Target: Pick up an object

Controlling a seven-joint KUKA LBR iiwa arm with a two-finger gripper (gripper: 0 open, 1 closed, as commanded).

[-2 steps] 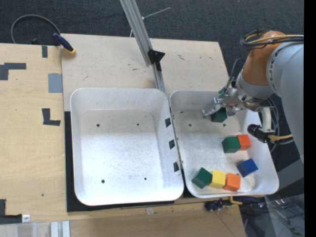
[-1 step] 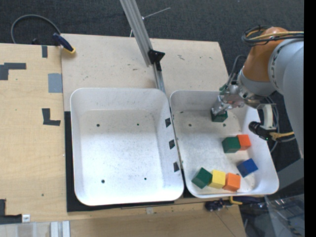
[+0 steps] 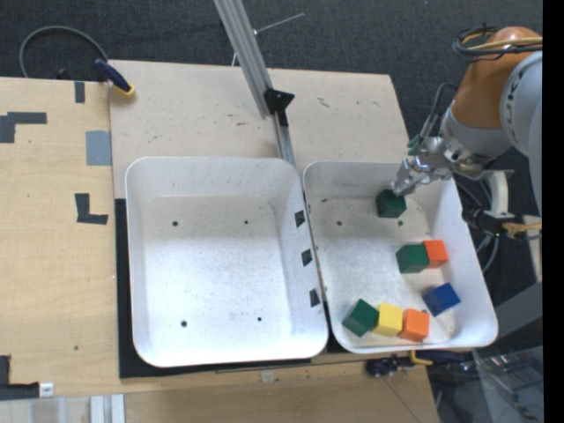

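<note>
Over the right bin (image 3: 458, 236) the gripper (image 3: 404, 186) is seen, lowered from the grey arm (image 3: 498, 86) that reaches in from the right side. Directly at its tip a dark green block (image 3: 390, 205) is found, in the upper part of that bin. Whether the block is clasped between the fingers or merely lies beneath them cannot be told, since the tip is small and partly hidden by the wrist; how far the fingers are parted cannot be told either.

Lower in the same bin, a second green block (image 3: 411, 258) is placed touching an orange block (image 3: 435, 253) on its right. Nearer the front right corner a blue block (image 3: 441, 298) is set, tilted and apart from that pair. Along the front wall three more blocks are lined up in contact: a green one (image 3: 359, 317), a yellow one (image 3: 389, 319) and an orange one (image 3: 414, 324).

To the left, the other white bin (image 3: 141, 236) is set just beside the first, their rims meeting at the middle. A slanted metal bar (image 3: 242, 38) is seen running from the top edge down to where the bins meet. Beyond the bins, on the wooden bench (image 3: 176, 104), a black cable (image 3: 53, 38) with a blue and yellow end is laid in a loop.
</note>
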